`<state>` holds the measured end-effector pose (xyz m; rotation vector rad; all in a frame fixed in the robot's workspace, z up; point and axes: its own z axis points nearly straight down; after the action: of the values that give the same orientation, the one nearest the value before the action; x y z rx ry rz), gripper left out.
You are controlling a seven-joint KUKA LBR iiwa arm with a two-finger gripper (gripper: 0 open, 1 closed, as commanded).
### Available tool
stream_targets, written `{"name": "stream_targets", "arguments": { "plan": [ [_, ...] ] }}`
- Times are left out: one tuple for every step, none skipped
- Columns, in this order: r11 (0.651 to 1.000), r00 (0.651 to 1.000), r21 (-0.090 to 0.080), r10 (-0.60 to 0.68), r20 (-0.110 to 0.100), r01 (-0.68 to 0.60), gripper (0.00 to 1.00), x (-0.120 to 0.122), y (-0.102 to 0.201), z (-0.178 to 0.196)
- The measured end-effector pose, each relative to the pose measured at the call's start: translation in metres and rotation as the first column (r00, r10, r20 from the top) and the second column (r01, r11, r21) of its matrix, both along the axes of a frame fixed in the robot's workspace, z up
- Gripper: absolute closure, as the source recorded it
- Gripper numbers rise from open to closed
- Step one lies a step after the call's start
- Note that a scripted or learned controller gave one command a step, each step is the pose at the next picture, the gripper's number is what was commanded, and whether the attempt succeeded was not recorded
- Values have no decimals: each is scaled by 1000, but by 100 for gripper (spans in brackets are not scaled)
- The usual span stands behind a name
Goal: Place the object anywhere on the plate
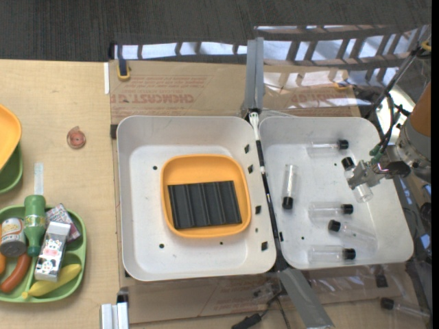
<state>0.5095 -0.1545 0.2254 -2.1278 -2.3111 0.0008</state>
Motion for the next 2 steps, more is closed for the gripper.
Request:
{"name": "stream_targets", "arguments": {
  "plan": [
    [996,996,-2,87,-1,-87,100,34,-42,-24],
    [968,968,-2,250,1,-250,100,104,-68,-3]
  ]
}}
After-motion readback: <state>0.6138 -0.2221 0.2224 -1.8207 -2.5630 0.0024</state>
